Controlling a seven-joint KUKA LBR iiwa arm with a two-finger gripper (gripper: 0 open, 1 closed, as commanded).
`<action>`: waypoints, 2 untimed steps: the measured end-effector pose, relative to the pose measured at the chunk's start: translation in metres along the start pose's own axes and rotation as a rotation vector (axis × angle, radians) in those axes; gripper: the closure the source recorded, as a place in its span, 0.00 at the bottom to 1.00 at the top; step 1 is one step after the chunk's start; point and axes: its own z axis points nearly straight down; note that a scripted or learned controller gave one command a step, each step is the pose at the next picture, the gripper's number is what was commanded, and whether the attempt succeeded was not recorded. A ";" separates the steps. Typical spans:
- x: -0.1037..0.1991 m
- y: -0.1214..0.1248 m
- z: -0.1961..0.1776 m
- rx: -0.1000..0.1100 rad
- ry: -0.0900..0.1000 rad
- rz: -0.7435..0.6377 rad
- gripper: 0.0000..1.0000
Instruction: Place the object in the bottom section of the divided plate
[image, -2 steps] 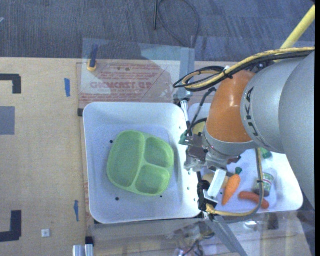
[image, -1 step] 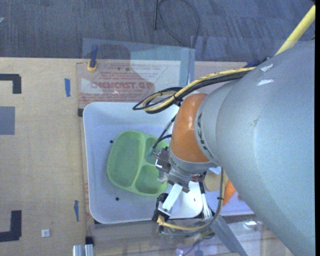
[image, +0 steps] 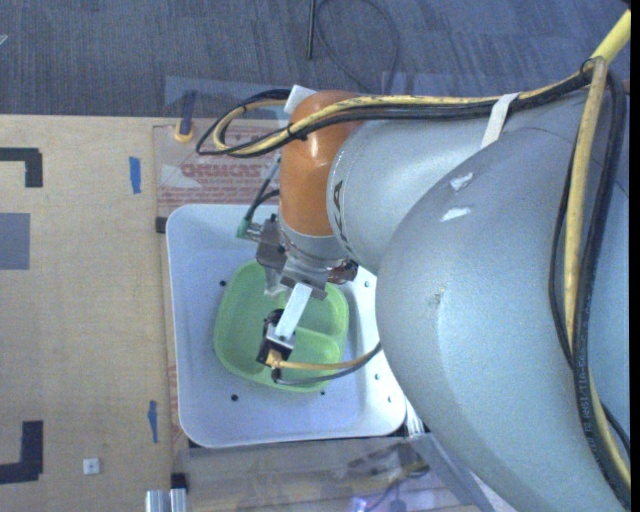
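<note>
A large grey robot arm with an orange band reaches in from the right over a pale wooden worktop. Its claw hangs directly above a green divided plate lying in a shallow white bin. The wrist hides the claw, so I cannot tell whether it is open, closed or holding anything.
</note>
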 end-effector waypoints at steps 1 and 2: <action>0.000 0.000 0.000 0.001 0.000 0.000 0.00; 0.002 -0.001 -0.010 0.001 -0.002 -0.006 1.00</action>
